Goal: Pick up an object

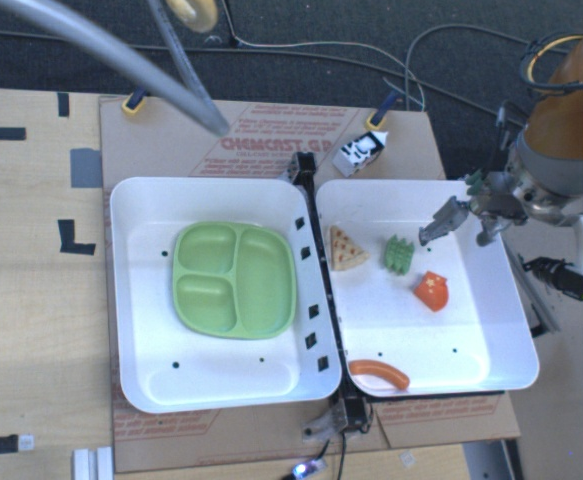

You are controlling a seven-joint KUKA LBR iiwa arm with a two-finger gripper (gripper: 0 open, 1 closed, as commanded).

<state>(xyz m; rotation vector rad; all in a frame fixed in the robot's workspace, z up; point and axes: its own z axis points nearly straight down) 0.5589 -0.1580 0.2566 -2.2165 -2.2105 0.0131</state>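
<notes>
Hanging over the far right part of the right bin (pixel 501 368), the claw (pixel 461 224) has its two fingers spread wide, one reaching left and down toward the bin floor, the other pointing down by the bin's right wall; nothing sits between them. Well to the claw's left, in the left bin (pixel 131 268), lies the largest thing, a green compartment plate (pixel 235 279). Farther from the claw, at the near rim of the right bin, lies an orange-red toy sausage (pixel 379 374). Left of the claw, beside the divider between the bins, rests a toy pizza slice (pixel 346 249). Just below the claw's left finger lies a red toy tomato-like piece (pixel 431 291), apart from it. Closest, just left of that fingertip, sits a small green toy (pixel 400 254), not touching it.
</notes>
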